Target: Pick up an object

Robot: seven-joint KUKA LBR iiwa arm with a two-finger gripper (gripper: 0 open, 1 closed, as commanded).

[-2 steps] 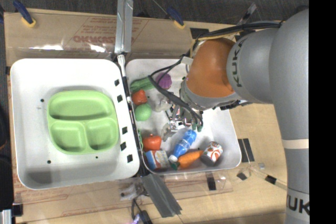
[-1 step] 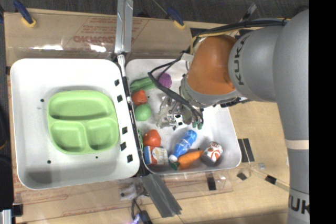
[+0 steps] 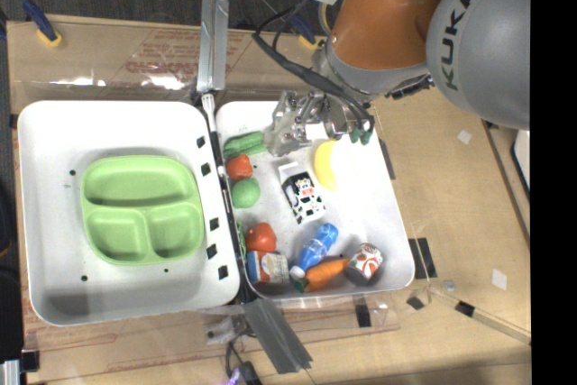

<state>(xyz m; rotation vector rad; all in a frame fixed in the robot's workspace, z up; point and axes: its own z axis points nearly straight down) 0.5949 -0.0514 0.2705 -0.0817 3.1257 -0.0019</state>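
Note:
The right bin (image 3: 383, 207) holds several small toy items: a green cucumber-like piece (image 3: 242, 143), a red tomato (image 3: 238, 166), a green ball (image 3: 245, 192), a black-and-white cow-print carton (image 3: 305, 197), a yellow banana-shaped piece (image 3: 325, 164), a red pepper (image 3: 261, 237), a small can (image 3: 267, 267), a blue bottle (image 3: 317, 246), an orange carrot (image 3: 323, 272) and a red-and-white ball (image 3: 364, 261). My gripper (image 3: 293, 129) hangs over the bin's far end, just right of the cucumber piece and left of the yellow piece. Nothing shows clearly between its fingers.
The left bin (image 3: 45, 194) carries a green divided tray (image 3: 142, 210). A metal divider bar (image 3: 213, 45) rises between the bins at the back. Cables loop above the gripper. The bulky arm (image 3: 433, 13) covers the back right of the bench.

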